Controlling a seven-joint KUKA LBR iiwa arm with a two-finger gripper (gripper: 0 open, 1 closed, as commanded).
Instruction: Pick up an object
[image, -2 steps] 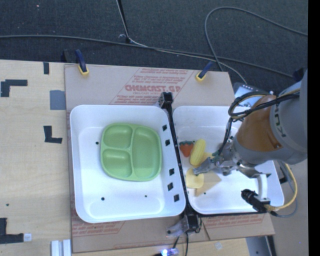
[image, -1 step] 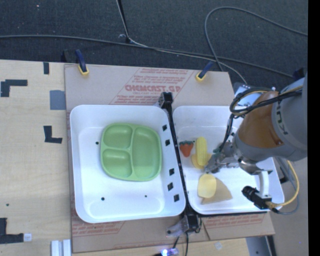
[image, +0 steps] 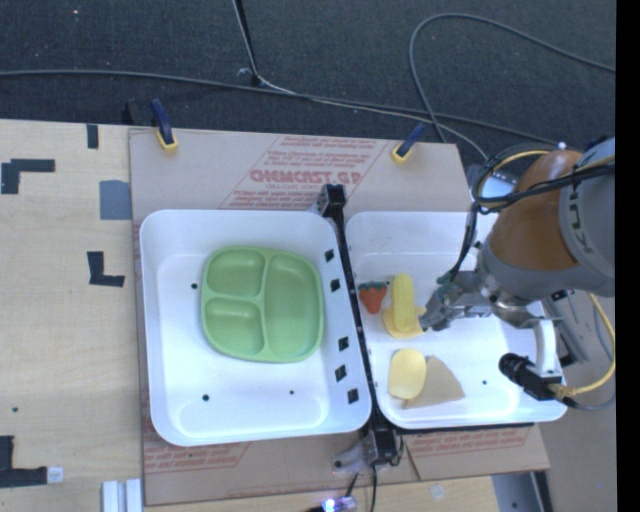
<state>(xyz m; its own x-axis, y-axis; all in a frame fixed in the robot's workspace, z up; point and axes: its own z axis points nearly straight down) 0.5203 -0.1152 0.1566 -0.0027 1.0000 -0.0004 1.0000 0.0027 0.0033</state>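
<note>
From the camera above the worktop (image: 60, 330), two shallow white bins are seen side by side. A pale green, sectioned plastic plate (image: 264, 304) lies in the left bin (image: 170, 400). In the right bin (image: 480, 400), the gripper (image: 437, 312) is held low, just beside a yellow toy corn cob (image: 402, 305); whether the fingers are open or closed cannot be told. A small red strawberry-like toy (image: 373, 296) touches the cob's left side. Nearer the front lie a pale yellow rounded piece (image: 406, 373) and a tan wedge (image: 443, 384).

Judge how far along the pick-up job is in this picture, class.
Done: the gripper is down in the right bin, beside the yellow corn. In hand: nothing visibly held. Left: grasping and lifting something; the corn, strawberry and yellow piece all lie on the bin floor.
</note>
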